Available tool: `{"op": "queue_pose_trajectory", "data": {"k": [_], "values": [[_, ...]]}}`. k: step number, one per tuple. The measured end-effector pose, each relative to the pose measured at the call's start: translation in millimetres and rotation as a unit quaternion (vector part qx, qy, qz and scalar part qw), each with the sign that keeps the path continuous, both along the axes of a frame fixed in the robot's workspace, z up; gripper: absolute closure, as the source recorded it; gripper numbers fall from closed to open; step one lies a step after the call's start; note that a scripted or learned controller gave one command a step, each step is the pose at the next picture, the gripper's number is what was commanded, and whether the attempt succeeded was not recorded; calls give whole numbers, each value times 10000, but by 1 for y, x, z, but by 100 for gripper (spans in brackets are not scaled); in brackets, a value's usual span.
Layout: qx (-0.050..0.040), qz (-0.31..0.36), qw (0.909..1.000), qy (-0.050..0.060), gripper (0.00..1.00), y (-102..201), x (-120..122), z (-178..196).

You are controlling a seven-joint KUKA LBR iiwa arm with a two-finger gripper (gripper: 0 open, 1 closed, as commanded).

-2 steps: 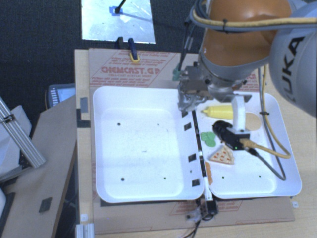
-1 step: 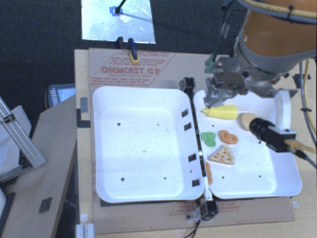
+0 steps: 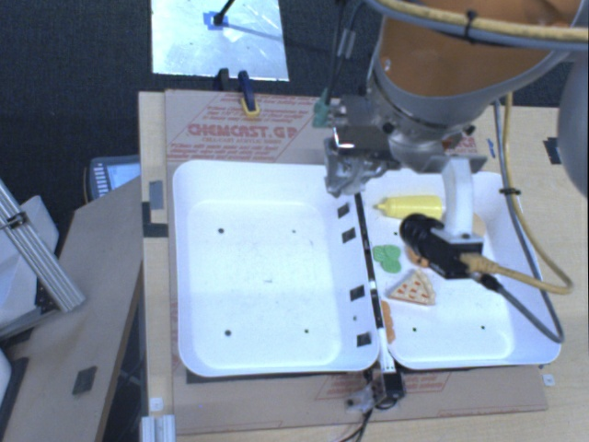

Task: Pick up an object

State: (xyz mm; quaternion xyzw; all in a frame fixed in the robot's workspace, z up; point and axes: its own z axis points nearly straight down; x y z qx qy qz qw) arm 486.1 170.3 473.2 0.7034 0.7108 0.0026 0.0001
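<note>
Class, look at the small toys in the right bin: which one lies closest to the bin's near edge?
The orange triangular toy, shaped like a pizza slice. The green toy and yellow toy lie farther back.

Worktop (image 3: 110,274) — carries a printed cardboard sheet (image 3: 235,127); on the sheet, two shallow white bins (image 3: 258,274) — side by side, touching.

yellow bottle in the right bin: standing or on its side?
On its side. The yellow bottle lies flat on the right bin floor, long axis across the view, tip pointing toward the divider.
</note>
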Motion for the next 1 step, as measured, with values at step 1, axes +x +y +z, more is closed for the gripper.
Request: {"op": "queue_pose_trajectory", "data": {"k": [1], "values": [[-2,-48,10000,-24,100,-17,1,66]]}}
